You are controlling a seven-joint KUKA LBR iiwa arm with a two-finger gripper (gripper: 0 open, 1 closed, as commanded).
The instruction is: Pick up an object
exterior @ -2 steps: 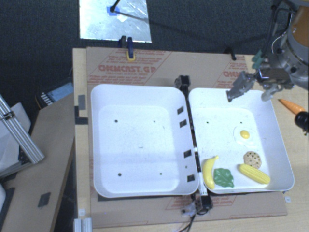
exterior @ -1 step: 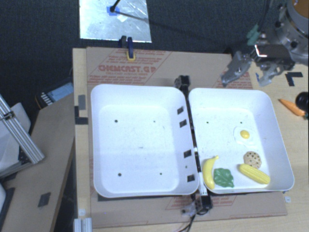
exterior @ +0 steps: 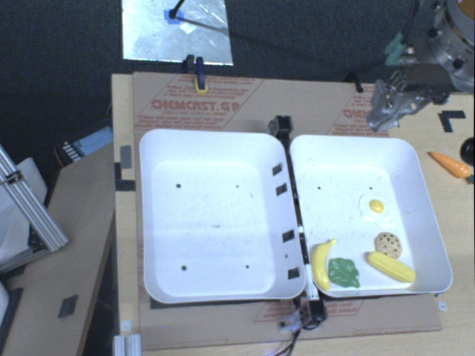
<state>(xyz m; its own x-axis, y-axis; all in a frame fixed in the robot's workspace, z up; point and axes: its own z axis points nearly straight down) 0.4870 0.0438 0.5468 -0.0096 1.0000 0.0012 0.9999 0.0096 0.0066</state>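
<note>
Near edge of my right bin (exterior: 415, 162): banana (exterior: 320, 264), leaf (exterior: 344, 272), corn (exterior: 391, 267), cookie (exterior: 387, 243); beyond, egg (exterior: 376, 206); farthest, gripper (exterior: 386, 113) above the bin's rim, carrying nothing, finger state indiscernible; approach step, I judge; next, descend over one item.

Banana (exterior: 321, 264), cookie (exterior: 387, 244) and corn (exterior: 391, 267) in right bin (exterior: 415, 162)

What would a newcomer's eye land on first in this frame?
Probably the cluster of toy food in the right bin: a banana, green leaf, corn cob, cookie and fried egg. Next, the gripper poised above that bin's far right corner.
</note>
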